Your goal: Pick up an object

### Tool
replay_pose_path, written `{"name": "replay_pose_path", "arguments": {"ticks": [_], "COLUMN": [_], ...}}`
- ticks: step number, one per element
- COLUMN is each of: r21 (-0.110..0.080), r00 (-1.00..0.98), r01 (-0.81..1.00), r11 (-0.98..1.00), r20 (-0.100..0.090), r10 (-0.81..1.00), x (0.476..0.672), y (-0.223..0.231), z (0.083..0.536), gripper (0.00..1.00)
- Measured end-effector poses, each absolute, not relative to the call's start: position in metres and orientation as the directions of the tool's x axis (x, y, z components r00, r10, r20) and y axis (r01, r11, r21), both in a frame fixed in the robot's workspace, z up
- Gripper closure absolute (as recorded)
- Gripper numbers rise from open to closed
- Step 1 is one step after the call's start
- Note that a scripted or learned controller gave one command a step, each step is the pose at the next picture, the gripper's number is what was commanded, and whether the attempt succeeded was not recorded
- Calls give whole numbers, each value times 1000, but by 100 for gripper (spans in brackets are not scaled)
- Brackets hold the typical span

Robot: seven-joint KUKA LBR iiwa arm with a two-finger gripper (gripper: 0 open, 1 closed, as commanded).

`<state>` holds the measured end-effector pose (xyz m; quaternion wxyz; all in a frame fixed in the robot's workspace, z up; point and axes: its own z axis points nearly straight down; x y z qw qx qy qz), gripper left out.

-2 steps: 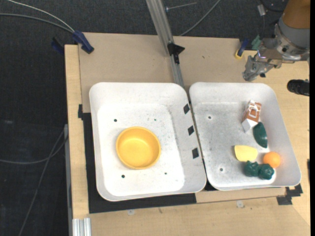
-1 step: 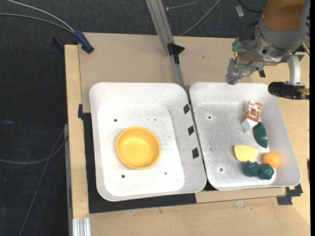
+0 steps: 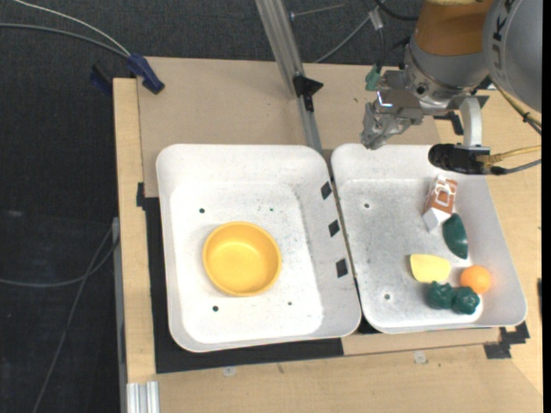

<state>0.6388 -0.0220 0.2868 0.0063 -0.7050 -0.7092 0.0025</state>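
Note:
My gripper (image 3: 376,136) hangs over the back left edge of the right bin (image 3: 387,256), with nothing visible between its fingertips. The objects lie along that bin's right side, well away from it: a small white and orange carton (image 3: 440,200), a dark green oval piece (image 3: 455,236), a yellow wedge (image 3: 429,268), an orange ball (image 3: 474,279) and a dark green lumpy toy (image 3: 453,298). A yellow bowl (image 3: 242,258) sits in the left bin (image 3: 189,196).
A slanted metal pole (image 3: 288,58) runs down to the gap between the two bins. A black fitting (image 3: 456,157) on the arm overhangs the right bin's back edge. Black clips (image 3: 334,228) join the bins' inner walls.

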Motion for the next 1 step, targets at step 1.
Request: {"name": "replay_pose_path", "arguments": {"ticks": [1], "r21": [-15], "r00": [-5], "r01": [1000], "r11": [5], "r20": [3], "r10": [1000], "x": [636], "y": [28], "z": [265], "gripper": [100]}}
